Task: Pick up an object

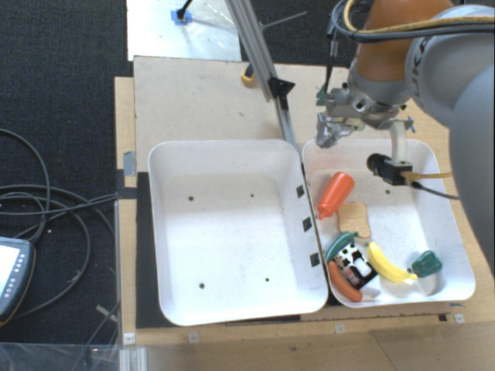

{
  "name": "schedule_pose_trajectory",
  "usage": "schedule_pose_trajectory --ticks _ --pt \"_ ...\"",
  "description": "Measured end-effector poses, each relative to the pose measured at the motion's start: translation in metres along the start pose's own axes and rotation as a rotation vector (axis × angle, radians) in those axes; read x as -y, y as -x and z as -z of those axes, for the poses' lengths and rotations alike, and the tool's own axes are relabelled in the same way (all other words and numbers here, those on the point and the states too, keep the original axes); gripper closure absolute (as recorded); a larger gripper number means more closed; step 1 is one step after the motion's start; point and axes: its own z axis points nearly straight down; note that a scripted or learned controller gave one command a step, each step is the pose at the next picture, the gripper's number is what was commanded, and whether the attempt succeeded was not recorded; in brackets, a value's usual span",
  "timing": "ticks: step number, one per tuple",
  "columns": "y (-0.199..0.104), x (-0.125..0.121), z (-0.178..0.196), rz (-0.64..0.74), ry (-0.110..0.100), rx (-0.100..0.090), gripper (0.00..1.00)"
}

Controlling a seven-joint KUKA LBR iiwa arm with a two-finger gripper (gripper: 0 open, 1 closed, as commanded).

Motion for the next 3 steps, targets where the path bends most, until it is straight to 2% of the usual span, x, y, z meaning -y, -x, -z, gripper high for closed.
schedule_pose_trajectory --ticks 1,2,3 --pt "-0.058 -0.013 -0.005 0.0 0.002 0.0 1.0" --pt "-0.102 -0.009 -0.006 -0.001 0.001 0.0 1.0" --pt "-0.099 -0.01 -0.006 -0.005 0.001 0.003 0.0"
